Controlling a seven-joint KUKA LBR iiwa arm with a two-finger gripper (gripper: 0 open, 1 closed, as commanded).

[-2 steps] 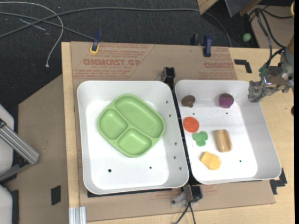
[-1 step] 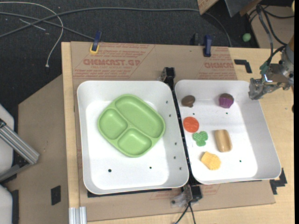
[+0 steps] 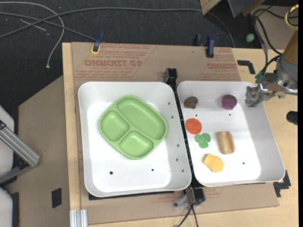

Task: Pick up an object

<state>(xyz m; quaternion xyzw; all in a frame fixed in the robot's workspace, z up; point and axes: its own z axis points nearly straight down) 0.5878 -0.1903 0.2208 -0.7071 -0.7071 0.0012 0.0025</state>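
The right white bin (image 3: 265,141) holds several small food toys: a brown lump (image 3: 191,101), a purple piece (image 3: 229,101), an orange-red round piece (image 3: 193,126), a green piece (image 3: 203,140), a tan bread roll (image 3: 226,142) and a yellow piece (image 3: 213,162). My gripper (image 3: 253,97) hangs at the bin's upper right rim, just right of the purple piece, with nothing visibly between its fingers.
The left white bin (image 3: 94,174) holds a green three-compartment plate (image 3: 133,126). Blue clamps (image 3: 98,42) pin the cardboard base at the back. Cables lie on the dark floor beyond the bench.
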